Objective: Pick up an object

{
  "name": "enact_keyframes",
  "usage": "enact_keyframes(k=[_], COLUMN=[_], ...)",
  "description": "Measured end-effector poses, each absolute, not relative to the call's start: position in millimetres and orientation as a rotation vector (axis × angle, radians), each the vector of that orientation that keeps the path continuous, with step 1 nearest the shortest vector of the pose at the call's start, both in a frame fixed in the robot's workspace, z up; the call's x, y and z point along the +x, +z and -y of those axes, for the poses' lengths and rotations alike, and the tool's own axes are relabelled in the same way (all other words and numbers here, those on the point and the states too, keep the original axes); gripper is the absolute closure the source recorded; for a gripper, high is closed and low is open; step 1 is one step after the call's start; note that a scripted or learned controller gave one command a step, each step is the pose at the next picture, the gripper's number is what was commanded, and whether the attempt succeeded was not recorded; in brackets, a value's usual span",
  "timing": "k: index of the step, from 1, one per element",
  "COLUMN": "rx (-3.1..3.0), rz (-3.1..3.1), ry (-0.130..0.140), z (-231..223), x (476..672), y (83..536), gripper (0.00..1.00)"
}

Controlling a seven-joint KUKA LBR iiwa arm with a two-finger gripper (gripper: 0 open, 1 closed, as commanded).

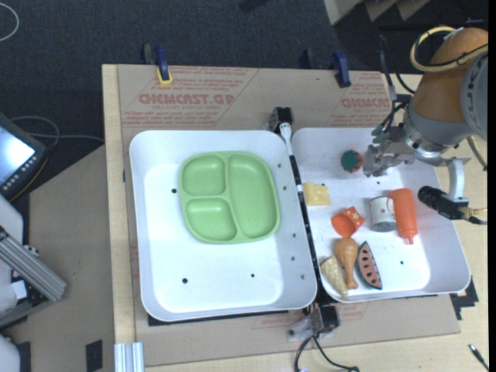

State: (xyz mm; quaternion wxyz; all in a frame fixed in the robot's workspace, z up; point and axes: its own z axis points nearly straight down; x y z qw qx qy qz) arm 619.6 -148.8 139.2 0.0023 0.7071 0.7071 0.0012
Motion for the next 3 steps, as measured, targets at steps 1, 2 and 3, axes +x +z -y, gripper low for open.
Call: enact_keyframes(k=[1, 2, 3], rx=[2.215, 2.216, 2.219], rz=[-2.216, -2.219, -2.23], ry=[0.007, 0.004, 0.0], z=[153.8, 154.0, 102.5], x=[624.9, 625.9, 614.2], y=[202.8, 226.8, 217.4], gripper=[1.0, 1.0, 1.0])
